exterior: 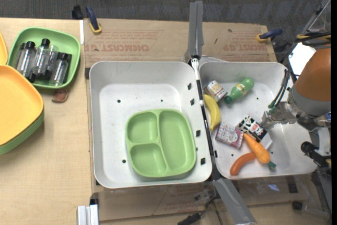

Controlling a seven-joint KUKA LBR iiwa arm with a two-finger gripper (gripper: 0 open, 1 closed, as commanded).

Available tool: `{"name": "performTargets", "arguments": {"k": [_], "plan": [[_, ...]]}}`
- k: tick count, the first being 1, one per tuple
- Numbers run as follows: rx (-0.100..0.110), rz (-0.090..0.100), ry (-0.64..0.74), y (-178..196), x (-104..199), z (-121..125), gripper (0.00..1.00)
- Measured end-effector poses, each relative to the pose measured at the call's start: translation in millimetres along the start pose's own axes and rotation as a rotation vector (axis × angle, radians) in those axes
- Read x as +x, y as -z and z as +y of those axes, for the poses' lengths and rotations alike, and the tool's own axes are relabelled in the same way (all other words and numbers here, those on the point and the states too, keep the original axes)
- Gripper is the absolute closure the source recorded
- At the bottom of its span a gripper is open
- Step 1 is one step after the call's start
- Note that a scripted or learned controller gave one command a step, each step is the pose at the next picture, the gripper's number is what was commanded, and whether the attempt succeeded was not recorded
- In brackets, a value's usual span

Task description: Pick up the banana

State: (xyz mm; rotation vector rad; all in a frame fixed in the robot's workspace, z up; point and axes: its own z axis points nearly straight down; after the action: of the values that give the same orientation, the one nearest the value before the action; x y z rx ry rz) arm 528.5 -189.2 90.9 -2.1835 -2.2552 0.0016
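1. Nearest the camera, along the front of the right bin [226, 67], an orange sausage-shaped toy [241, 163] lies beside a toy carrot [257, 149]; the two look to be touching or nearly so
2. Just behind them sit a pink packet [229, 135] and a small black-and-white carton [251, 127]
3. The gripper [269, 116] hangs over the right part of this bin, close to the black-and-white carton; whether it is open or closed cannot be told from this angle, and nothing can be seen in it
4. The banana [211, 109] lies against the left wall of the right bin, lengthwise along the divider, well apart from the gripper
5. Behind the banana rest a small box [217, 90] and a green bottle [240, 89] lying on its side
6. The left bin [105, 129] holds a green divided plate [159, 142] with three compartments
7. Far left on the bench, a stack of yellow plates [18, 108] sits near a green tray [45, 56] of dark-capped vials
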Motion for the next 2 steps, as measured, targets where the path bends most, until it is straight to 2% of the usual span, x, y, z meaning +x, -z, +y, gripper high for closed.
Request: {"name": "performTargets", "arguments": {"k": [1, 2], "plan": [[0.000, 0.000, -0.164, -0.1, 22.5, -51.3, 1.00], [0.001, 0.000, -0.166, 8.1, 21.9, -51.4, 1.00]]}}
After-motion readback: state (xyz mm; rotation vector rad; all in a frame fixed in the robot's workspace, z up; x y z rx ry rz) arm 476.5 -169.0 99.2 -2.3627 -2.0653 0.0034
